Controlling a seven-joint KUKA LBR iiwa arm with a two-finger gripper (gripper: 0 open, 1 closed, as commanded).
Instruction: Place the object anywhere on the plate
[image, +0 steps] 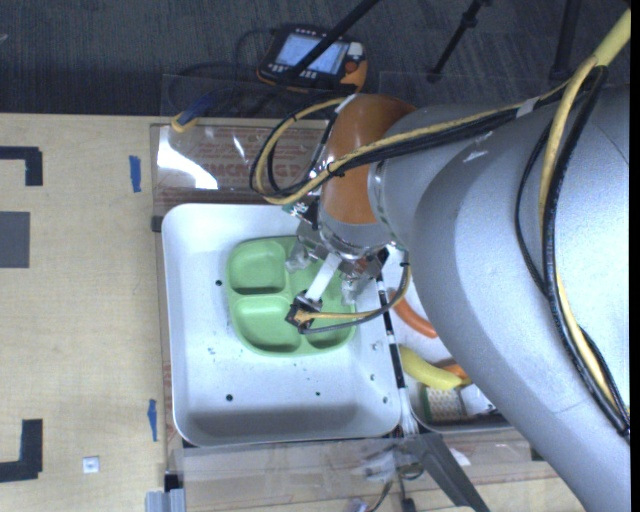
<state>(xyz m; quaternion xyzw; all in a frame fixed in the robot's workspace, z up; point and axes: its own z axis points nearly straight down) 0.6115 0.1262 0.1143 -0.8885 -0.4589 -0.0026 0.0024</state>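
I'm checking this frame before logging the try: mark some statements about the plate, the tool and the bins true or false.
1. The green plate lies in the left bin. True.
2. The plate is a flat red disc. False: it is green and divided into compartments.
3. The tool is over the plate. True.
4. A yellow banana-like item lies on the plate. False: it lies in the right bin, beside an orange item.
5. The arm enters from the left. False: from the right.

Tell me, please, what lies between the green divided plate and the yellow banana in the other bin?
In the camera view, between the green divided plastic plate and the yellow banana lie bare white bin floor, the bins' rims and a black cable.
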